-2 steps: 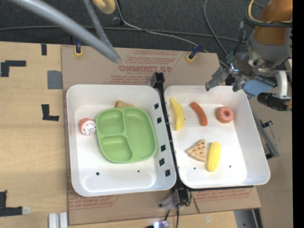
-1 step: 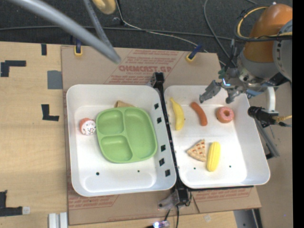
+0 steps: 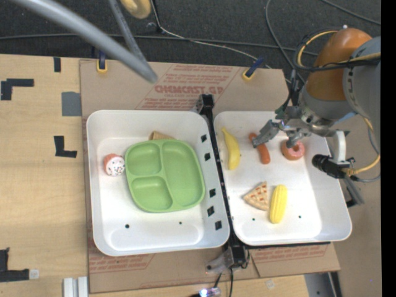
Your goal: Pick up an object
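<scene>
The grey two-finger gripper (image 3: 279,133) hovers with fingers spread above the small red sausage (image 3: 263,153). Nothing is grasped. The pick seems barely begun.

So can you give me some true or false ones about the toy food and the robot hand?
1. The green plate is in the left bin. True.
2. The banana lies on the green plate. False: it lies in the right bin, near the divider.
3. The corn cob lies right beside the pizza slice. True.
4. The gripper hangs above the left bin. False: it is above the right bin, near the hot dog and the pink ring-shaped toy.
5. The small pink-and-white toy sits left of the green plate. True.
</scene>
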### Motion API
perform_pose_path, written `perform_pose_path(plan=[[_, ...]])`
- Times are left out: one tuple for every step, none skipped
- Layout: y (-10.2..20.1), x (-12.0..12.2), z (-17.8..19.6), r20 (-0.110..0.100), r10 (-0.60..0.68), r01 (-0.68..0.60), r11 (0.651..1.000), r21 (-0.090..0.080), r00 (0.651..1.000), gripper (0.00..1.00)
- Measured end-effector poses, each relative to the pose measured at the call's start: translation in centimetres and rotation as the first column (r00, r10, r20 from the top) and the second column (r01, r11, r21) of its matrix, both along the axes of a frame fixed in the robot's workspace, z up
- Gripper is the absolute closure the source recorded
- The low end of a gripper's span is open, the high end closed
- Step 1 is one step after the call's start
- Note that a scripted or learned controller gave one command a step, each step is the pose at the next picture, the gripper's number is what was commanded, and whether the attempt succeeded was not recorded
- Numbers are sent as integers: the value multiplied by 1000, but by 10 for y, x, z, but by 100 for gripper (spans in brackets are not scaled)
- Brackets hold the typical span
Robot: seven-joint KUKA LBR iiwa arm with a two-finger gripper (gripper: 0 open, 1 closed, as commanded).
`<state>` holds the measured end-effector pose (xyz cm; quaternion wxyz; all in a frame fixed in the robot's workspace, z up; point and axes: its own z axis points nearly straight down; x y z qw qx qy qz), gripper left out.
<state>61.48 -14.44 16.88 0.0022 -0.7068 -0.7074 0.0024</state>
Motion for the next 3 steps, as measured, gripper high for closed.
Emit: perform_pose_path(plan=[[9,-4,-61,-1,0,0,1000,1,1000,0],[9,-3,-47,4,1,-1,1000,0,1000,100],[10,-4,16,10,0,0,1000,0,1000,100]])
